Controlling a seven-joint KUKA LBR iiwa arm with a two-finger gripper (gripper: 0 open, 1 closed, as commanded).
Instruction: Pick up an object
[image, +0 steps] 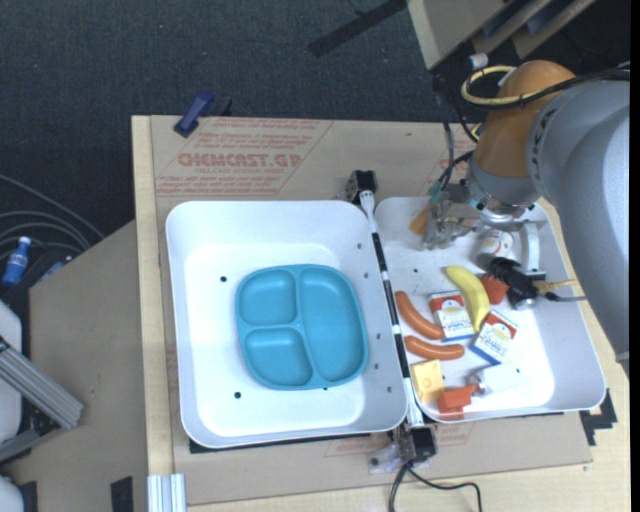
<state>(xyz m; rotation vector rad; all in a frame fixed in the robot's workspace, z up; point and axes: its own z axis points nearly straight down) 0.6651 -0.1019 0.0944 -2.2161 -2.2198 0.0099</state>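
Pincer (440, 228) low at right bin's (560, 385) far corner; open or closed: cannot tell. Toy banana (470, 292) nearest: light, rigid, slick. Best pinched across mid-curve.

The desk (250, 165) is a pale wooden board with red print across its far part, and two shallow white bins sit on it side by side, edges touching. The gripper (440, 225) is down at the far end of the right bin (560, 380). The left bin (200, 250) lies well off to one side of the gripper, across the shared rim. A small blue object (195, 115) rests on the desk's far corner, well apart from the gripper.
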